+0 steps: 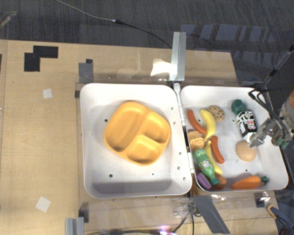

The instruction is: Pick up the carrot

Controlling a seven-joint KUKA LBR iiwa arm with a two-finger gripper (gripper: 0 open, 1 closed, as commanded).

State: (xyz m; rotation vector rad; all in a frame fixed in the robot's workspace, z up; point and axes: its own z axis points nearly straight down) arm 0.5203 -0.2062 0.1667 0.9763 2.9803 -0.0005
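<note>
Over right bin [279, 146] | hovering end effector [258, 142] above beige egg-like item [245, 152], aperture impossible to tell | lying along front wall, well short of reach: carrot [247, 182] | approaching, not yet grasping | needing shift toward front edge, then descent.

I can read no text anywhere. The black-and-white carton [246, 122] in my right bin [279, 180] carries dark markings, but they are too small and blurred to make out as letters or numbers.
</note>
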